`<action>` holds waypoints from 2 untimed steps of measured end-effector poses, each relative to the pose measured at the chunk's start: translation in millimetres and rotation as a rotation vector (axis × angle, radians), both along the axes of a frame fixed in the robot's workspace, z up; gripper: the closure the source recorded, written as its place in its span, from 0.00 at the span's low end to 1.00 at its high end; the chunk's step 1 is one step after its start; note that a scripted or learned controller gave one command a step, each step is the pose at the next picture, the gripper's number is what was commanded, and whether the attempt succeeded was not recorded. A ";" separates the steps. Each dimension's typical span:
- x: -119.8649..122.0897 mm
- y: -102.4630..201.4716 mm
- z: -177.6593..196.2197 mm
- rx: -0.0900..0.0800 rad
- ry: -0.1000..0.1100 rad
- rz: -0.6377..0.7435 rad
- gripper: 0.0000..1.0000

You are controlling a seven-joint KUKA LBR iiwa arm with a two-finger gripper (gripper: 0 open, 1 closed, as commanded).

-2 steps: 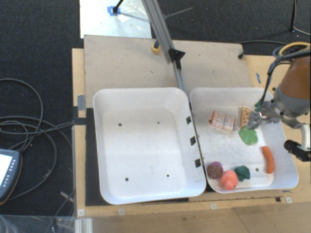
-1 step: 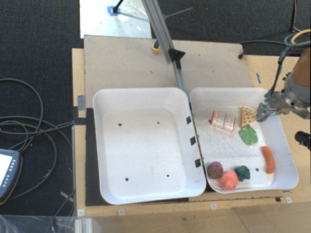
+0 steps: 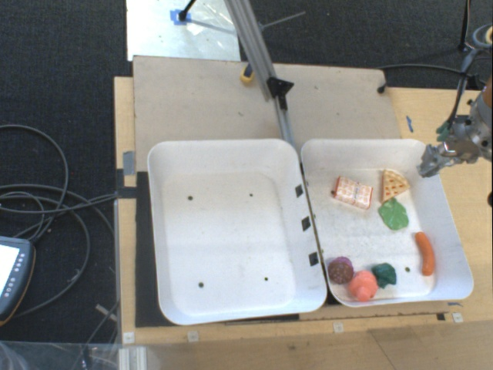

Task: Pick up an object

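Note:
The right bin [image 3: 443, 206] holds several toy foods. A pink wafer block [image 3: 353, 192] lies near its back left, with a yellow waffle wedge [image 3: 394, 183] beside it and a green leafy piece [image 3: 394, 214] just below that. An orange sausage [image 3: 424, 253] lies by the right wall. At the front sit a dark purple ball [image 3: 340, 269], a pink-red fruit [image 3: 363, 285] and a dark green piece [image 3: 384, 274]. My gripper [image 3: 430, 164] hangs over the bin's back right corner, to the right of the waffle wedge, with nothing visibly held.
The left bin [image 3: 166, 230] stands beside the right one, sharing a middle wall with black clips [image 3: 306, 223]. A grey pole [image 3: 254, 37] slants across the back board. Cables [image 3: 46, 206] and a pendant [image 3: 11, 272] lie on the floor at left.

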State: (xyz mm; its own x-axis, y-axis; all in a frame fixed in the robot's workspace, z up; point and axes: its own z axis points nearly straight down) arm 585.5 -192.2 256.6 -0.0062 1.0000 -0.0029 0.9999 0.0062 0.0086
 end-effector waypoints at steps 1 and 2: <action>-4.9 46.6 1.2 0.004 0.007 0.003 1.00; -22.6 103.9 5.0 0.005 0.008 0.005 1.00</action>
